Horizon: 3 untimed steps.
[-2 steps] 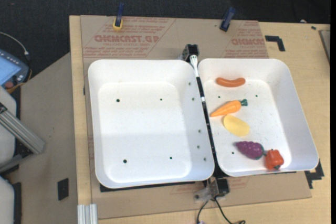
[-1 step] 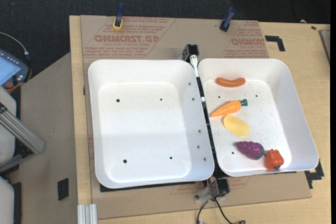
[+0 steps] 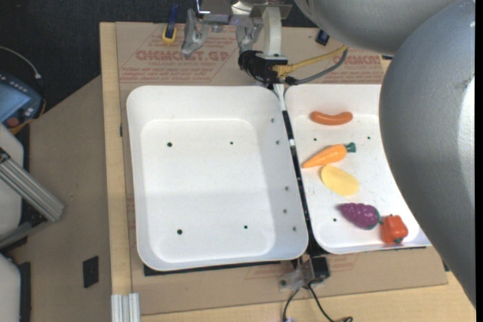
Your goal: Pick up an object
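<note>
Your two-finger metal gripper [image 3: 226,32] hangs above the far cardboard edge, jaws spread, pinching nothing. All targets lie in the right white bin [image 3: 343,237]: orange plastic carrot [image 3: 326,155], red sausage [image 3: 331,117], purple grapes [image 3: 358,215]. Reposition needed.

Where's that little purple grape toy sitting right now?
The purple grape toy lies in the right bin, near its front edge, between the yellow piece and the red pepper.

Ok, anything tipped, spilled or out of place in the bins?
Nothing stands out. The sausage, carrot, lemon slice, grapes and red pepper all lie inside the right bin. The gripper is beyond both bins.
</note>
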Tool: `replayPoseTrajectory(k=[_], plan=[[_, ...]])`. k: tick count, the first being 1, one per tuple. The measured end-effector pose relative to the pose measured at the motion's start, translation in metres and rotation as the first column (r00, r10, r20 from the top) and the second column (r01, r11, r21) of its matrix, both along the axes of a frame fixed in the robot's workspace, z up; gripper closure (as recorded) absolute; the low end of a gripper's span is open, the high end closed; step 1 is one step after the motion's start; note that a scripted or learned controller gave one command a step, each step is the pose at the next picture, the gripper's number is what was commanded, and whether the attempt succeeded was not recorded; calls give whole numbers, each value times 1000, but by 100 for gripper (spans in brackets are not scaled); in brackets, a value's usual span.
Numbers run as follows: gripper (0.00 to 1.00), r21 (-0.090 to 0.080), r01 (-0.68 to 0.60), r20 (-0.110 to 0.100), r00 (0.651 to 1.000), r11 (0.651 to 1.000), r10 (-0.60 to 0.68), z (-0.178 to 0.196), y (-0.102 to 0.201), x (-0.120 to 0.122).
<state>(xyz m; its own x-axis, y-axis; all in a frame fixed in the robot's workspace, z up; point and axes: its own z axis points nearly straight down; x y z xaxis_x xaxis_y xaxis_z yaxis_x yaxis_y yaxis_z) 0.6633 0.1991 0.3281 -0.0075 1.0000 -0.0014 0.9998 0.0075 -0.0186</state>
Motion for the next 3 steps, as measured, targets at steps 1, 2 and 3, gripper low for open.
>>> replayPoseTrajectory(k=[1, 2, 3], plan=[[0, 1, 9, 12, 1000, 1000, -9, -251, -2, -58], [0, 1, 10, 12, 1000, 1000, -10, -244, -4, -75], [0, 3, 6, 22, 1000, 1000, -6, -243, 20, -41]])
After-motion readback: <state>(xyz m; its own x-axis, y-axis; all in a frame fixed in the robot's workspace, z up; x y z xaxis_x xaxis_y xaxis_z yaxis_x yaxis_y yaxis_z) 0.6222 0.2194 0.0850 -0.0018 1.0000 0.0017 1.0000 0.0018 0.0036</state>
